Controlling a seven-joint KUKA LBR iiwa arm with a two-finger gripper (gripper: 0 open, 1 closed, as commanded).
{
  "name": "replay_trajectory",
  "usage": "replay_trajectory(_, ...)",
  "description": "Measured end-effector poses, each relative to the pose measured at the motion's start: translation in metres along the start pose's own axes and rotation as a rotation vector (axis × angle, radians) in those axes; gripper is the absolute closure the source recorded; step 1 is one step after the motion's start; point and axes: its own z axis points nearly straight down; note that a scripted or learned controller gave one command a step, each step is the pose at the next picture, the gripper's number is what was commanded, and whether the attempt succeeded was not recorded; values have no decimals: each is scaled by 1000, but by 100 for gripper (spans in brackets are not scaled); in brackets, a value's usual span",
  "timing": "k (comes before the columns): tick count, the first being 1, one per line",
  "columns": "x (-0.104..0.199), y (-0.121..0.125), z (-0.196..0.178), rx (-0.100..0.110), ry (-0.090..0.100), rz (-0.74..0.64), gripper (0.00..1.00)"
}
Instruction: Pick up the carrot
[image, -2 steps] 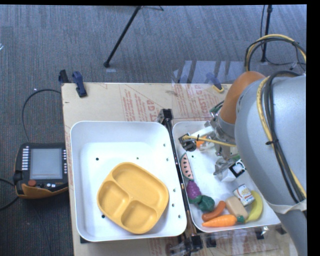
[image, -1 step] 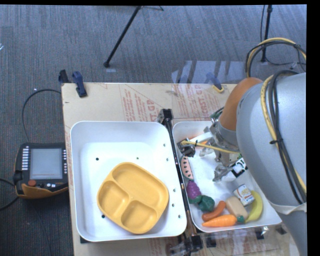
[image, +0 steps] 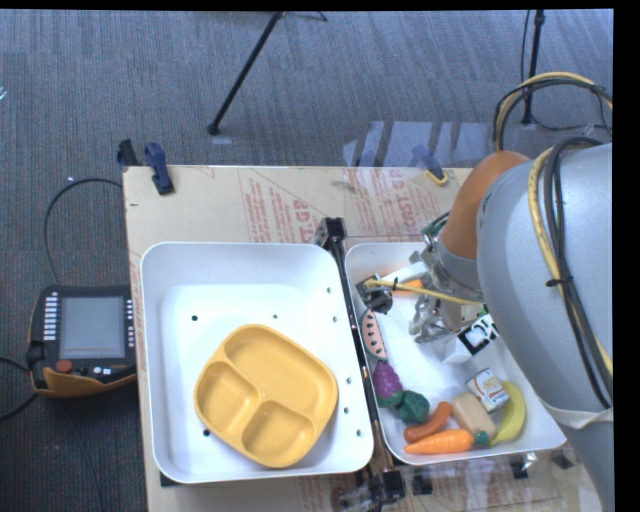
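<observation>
**Camera view: my gripper hanging over the right bin, carrot lying apart from it**

Camera view is looking down on the bench, and I am reaching in from the right with my grey arm (image: 545, 280). My gripper (image: 432, 325) is hanging over the upper middle of the right bin (image: 400, 255). Whether it is parted or closed, I cannot tell, and I am seeing nothing gripped in it.

The carrot (image: 438, 442) is lying flat near the bin's front edge, well apart from my gripper. A smaller orange piece (image: 428, 421) is resting just above it, touching the green vegetable (image: 410, 405). A purple piece (image: 387, 380) is sitting beside that, with a watermelon slice (image: 373, 335) along the left wall. A banana (image: 512, 415) is curving at the right. The left bin (image: 180, 290) is holding a yellow divided plate (image: 265, 395).
</observation>
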Motion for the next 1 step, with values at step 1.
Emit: replay_trajectory(1,-52,26,9,-9,8,-154,100)
